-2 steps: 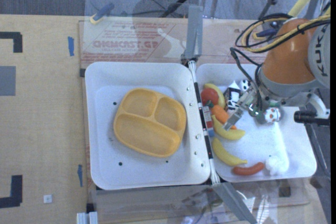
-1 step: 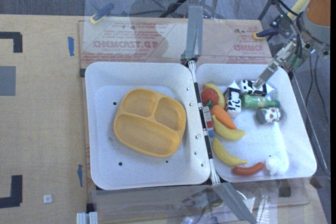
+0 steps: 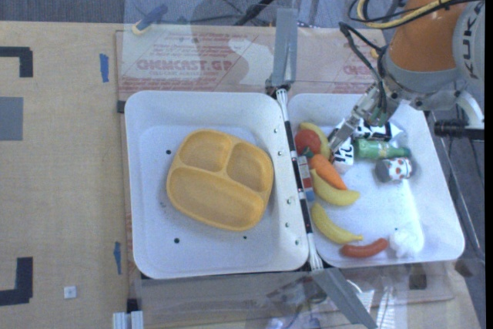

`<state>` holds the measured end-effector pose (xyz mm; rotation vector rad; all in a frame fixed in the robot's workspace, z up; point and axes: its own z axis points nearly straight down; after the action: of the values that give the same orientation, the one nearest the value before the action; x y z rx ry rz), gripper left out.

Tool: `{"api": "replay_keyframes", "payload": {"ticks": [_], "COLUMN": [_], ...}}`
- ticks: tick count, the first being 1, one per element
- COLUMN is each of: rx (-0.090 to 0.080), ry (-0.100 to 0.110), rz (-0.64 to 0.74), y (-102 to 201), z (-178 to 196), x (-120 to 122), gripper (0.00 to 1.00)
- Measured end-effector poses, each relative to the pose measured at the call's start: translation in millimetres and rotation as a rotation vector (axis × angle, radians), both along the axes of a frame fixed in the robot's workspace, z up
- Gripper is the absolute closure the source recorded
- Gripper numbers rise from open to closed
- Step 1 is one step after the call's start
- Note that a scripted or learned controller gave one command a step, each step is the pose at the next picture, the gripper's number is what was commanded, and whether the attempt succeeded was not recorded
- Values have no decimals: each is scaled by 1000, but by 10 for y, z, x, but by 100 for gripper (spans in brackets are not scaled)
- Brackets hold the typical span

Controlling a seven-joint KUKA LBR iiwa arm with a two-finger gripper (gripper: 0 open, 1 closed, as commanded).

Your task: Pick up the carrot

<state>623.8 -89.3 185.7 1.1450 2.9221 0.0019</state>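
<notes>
Gripper point(image 3: 340, 141) hangs low in the right bin point(image 3: 431, 239), right above the carrot point(image 3: 329, 172) by the tomato point(image 3: 308, 141); honestly can't tell its open/closed state.

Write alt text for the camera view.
The robot arm's gripper hangs low in the right bin, just above an orange carrot lying among toy bananas, a tomato and a sausage. The left bin holds a yellow divided plate.
</notes>
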Motion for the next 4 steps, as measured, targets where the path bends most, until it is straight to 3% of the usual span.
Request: {"api": "replay_keyframes", "payload": {"ticks": [1, 2, 3, 4], "rx": [-6, -13, -10, 0], "ry": [-27, -30, -37, -4], "rz": [139, 163, 122, 157], "y": [-167, -125, -100, 625], "z": [-689, -780, -784, 17], "x": [-283, -207, -220, 215], "gripper": [0, 0, 0, 0]}}
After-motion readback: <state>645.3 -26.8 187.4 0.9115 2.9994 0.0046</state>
